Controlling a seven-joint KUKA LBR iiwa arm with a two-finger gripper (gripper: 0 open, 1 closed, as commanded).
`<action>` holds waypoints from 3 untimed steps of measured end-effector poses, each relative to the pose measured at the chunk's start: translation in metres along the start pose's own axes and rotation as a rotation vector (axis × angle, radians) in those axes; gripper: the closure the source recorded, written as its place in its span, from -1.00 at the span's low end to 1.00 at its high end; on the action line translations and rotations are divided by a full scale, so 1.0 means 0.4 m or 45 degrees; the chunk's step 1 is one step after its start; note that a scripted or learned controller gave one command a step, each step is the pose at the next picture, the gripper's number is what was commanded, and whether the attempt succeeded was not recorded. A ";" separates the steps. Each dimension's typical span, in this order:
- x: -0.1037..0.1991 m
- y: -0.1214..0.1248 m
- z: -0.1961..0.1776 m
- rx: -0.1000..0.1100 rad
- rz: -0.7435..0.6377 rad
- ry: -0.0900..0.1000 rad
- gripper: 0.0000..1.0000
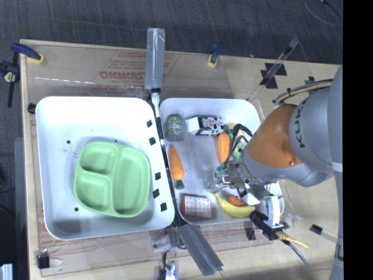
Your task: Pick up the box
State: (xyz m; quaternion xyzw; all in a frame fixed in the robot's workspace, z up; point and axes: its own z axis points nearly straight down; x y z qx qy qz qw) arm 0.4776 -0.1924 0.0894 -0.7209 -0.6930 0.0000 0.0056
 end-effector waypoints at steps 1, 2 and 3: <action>0.000 0.000 0.000 -0.001 0.001 -0.001 -1.00; 0.106 0.162 -0.004 -0.005 0.175 -0.008 -1.00; 0.029 0.355 -0.006 0.003 0.518 -0.003 -1.00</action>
